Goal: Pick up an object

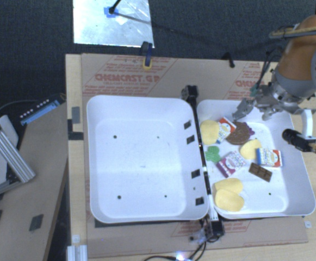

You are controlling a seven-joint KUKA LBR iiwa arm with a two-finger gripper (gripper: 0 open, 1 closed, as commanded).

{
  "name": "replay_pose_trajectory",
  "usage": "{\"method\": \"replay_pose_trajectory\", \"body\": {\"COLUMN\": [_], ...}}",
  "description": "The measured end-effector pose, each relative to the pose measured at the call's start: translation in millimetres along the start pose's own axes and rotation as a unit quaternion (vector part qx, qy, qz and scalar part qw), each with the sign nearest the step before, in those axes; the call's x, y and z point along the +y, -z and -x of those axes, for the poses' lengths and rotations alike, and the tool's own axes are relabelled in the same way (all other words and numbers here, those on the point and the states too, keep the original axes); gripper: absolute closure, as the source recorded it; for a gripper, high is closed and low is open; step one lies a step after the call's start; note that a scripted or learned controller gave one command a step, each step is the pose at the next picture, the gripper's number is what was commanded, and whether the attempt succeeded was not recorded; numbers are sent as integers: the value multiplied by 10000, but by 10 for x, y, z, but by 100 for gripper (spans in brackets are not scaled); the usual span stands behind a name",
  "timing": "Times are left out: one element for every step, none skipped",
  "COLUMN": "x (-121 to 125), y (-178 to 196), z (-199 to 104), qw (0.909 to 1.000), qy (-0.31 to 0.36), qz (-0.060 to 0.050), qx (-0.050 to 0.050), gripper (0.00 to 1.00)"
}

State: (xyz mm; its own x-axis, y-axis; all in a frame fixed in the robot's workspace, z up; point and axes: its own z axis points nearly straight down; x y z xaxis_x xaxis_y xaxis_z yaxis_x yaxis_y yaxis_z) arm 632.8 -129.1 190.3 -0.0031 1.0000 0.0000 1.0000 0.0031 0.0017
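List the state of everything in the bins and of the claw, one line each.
Claw: above the right bin's far edge, nothing seen in it.
Right bin: holds all the items.
Left bin: sits beside the right bin.
Brown cookie: lying flat, overlapping the red-white packet.
Green piece: lying near the divider.
Chocolate bar: flat, apart from the others.
Blue-white packet: flat, touching a yellow piece.
Two yellow pieces: touching, near edge.

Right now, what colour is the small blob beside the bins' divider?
Green: the small blob lies in the right bin, seen in the camera view.
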Motion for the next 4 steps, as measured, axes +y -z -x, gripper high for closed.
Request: {"method": "replay_pose_trajectory", "body": {"x": [251,387,393,395], "y": [-1056,-1025,-909,714], "z": [-165,-353,-344,-1175], "qw": [10000,10000,10000,9999], "qy": [17,22,25,51], "qz": [53,40,55,88], "qx": [-16,-8,-9,14], "gripper": [0,0,100,100]}}
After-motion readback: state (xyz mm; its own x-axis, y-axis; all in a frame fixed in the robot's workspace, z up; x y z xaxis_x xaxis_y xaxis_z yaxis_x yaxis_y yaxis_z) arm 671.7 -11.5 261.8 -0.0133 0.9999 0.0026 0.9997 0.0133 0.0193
